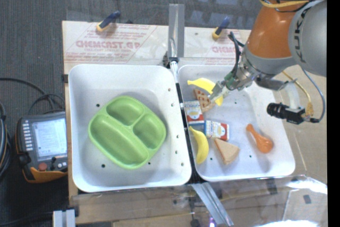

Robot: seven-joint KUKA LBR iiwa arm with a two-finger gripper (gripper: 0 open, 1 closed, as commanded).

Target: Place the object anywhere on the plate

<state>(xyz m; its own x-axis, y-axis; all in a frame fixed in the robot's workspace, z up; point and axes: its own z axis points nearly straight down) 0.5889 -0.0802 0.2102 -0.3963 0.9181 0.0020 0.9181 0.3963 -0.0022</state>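
Nearest you, in the right bin (287, 165), lie a sandwich wedge (227, 152), a banana (199, 145) and an orange drumstick (260, 139), all on your side of the gripper. Closer to it sit two small cartons (216, 129). The gripper (219, 94) is down over the waffle slice (202, 98), with the yellow piece (202, 84) just beyond its tip. You cannot tell from here whether the jaws are spread or closed, nor whether they hold anything. I judge the slice to be a light, stiff plastic toy, smooth and apt to slip; pinch it across its narrow sides. The green plate (126, 131) waits in the left bin (85, 74), well off to the jaws' far side.
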